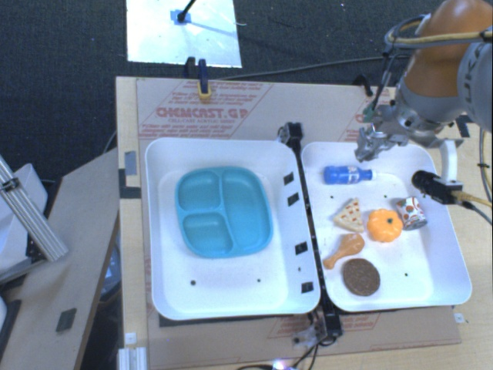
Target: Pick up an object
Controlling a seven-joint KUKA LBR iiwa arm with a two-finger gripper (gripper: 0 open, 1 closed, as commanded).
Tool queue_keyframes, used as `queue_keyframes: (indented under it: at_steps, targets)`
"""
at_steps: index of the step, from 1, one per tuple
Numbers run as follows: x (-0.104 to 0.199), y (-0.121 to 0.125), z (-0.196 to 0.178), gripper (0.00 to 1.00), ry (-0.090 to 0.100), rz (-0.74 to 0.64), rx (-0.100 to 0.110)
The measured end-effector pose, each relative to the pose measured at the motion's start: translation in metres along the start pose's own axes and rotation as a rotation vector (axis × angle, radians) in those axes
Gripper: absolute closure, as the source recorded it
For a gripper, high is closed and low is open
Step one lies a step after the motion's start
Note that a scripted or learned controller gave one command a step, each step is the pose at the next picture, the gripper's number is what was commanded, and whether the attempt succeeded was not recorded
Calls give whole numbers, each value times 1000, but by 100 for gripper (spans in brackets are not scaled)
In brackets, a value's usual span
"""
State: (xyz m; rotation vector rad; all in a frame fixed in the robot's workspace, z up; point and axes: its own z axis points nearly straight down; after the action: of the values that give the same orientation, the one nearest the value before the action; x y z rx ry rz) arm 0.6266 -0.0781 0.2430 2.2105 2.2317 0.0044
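Observation:
The right bin holds a blue bottle lying on its side near the back, a cheese wedge, an orange pumpkin, a small patterned can, a tan drumstick and a brown round cookie. My gripper hangs above the back of this bin, just above and to the right of the blue bottle. Nothing shows between its fingers, and their spread is too small to make out.
The left bin holds a blue divided plate. A black clip strip runs between the bins. A blue and yellow clamp stands at the bench's back edge. A metal rail lies at the far left.

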Motion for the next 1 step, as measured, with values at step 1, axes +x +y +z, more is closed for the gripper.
queue_keyframes:
  at_steps: [1]
  targets:
    - [46,1,-4,100,0,0,0]
